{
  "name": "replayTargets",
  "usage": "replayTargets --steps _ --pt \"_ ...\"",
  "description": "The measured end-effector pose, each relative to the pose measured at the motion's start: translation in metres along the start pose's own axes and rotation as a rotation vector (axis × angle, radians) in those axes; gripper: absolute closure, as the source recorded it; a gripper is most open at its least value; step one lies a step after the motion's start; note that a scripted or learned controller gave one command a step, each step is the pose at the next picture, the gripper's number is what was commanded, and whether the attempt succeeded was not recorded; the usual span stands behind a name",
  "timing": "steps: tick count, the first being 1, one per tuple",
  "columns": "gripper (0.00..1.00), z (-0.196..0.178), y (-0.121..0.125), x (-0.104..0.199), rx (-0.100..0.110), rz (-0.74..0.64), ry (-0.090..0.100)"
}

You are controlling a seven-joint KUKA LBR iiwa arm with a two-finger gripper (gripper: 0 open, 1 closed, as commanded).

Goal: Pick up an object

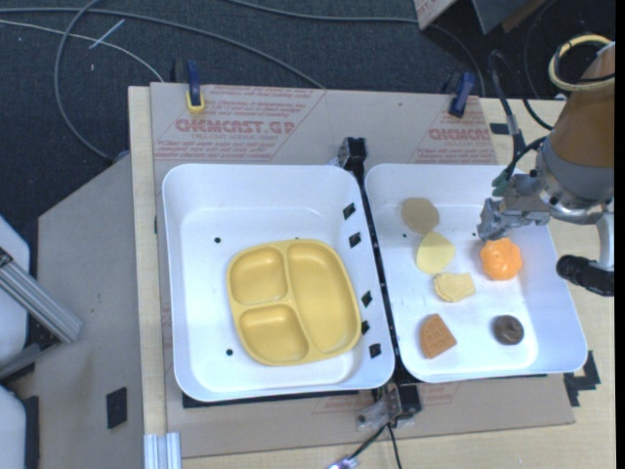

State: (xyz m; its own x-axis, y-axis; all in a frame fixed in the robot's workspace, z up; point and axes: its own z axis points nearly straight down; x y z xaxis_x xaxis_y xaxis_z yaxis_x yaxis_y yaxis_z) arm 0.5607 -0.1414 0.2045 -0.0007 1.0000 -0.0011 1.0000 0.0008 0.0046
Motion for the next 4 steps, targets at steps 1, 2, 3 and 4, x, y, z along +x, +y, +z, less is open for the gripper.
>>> replayTargets --steps 1,2,3,4 --pt "1.00 -0.031 0.001 0.000 0.000 0.000 0.000" --pt "1.00 -0.027 -0.013 0.062 0.007 -0.005 0.005" --pt "1.00 -0.033 -0.031 0.108 0.008 -0.004 0.004" --pt "1.00 -0.032 -0.052 0.165 0.009 -0.005 0.005"
